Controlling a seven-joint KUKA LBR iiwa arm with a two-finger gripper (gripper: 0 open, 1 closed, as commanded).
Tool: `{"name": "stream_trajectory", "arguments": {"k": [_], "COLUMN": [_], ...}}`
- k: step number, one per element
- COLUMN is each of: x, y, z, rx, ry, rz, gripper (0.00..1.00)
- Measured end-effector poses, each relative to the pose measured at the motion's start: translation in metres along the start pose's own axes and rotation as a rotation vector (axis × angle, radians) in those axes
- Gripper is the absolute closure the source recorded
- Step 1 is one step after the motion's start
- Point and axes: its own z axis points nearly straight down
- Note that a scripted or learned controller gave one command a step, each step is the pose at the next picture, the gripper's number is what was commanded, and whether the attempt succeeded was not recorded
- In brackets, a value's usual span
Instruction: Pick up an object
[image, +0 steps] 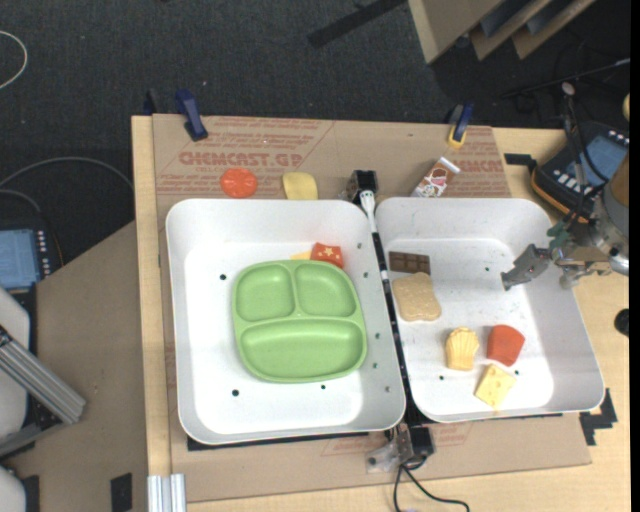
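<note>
While the gripper (527, 268) hangs near the right bin's (560, 395) three o'clock rim, whether its jaws are parted cannot be told; bare floor lies beneath, with an orange block (505, 343) toward six o'clock.

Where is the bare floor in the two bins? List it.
Left bin: a bare strip along the near wall, below the green tray, and a narrower one on its left. Right bin: bare far-right stretch under the gripper. Crowded: the toast, yellow toy, red toy and cheese wedge.
</note>
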Motion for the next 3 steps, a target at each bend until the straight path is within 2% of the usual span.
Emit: {"name": "stream_trajectory", "arguments": {"k": [1, 2, 3], "x": [-0.001, -0.002, 0.068], "y": [-0.026, -0.023, 0.025], "z": [0.147, 0.131, 0.053], "rx": [0.004, -0.005, -0.011], "ry": [0.001, -0.003, -0.001], "rz": [0.002, 0.002, -0.009], "gripper": [0.00, 1.00, 1.00]}}
